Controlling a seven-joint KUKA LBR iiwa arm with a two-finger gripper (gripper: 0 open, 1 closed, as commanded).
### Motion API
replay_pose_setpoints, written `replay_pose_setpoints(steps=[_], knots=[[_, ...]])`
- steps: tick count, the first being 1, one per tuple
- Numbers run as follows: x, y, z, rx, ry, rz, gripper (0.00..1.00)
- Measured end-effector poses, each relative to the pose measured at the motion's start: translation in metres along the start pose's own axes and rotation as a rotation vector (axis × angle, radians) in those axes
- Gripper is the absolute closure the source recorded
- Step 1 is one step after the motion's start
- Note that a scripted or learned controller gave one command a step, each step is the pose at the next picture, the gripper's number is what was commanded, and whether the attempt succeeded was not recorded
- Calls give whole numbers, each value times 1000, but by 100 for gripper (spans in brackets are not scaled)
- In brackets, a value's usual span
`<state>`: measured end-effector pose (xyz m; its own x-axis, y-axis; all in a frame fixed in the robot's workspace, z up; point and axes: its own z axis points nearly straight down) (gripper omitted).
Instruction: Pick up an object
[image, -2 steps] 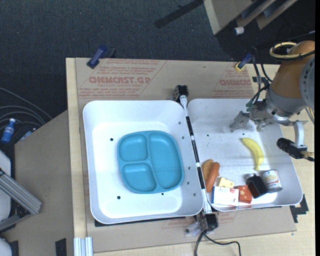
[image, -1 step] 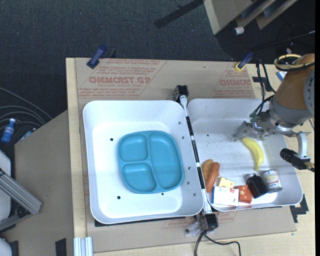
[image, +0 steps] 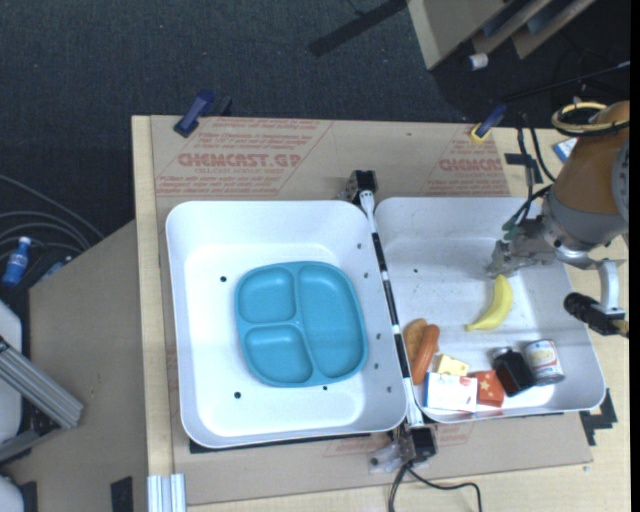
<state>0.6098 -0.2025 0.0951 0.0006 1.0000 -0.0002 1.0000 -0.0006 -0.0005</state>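
A brown bench (image: 300, 145) printed with red lettering fills the frame's middle. Two shallow white bins rest on it side by side: the left bin (image: 190, 300) at centre, the right bin (image: 440, 225) toward the right edge.

A dark carpeted floor (image: 120, 60) filled the upper part of the frame and ran down the left side. In the middle sat a bench topped with a brown board (image: 300, 150) printed with reddish lettering along its upper edge. A blue clamp (image: 192, 113) gripped the board at its upper left corner, and another blue and yellow clamp (image: 487, 123) held the upper right. Dark cables (image: 35, 215) looped across the floor at the left. A grey metal rail (image: 40, 385) lay slanted at the lower left. Pale wooden furniture (image: 500, 30) stood at the upper right. The light was even and soft.
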Motion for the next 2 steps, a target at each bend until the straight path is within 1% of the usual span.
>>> replay_pose_setpoints(steps=[1, 2], knots=[[0, 0, 0, 0, 0, 0, 0], [42, 57, 10, -1, 0, -2, 0]])
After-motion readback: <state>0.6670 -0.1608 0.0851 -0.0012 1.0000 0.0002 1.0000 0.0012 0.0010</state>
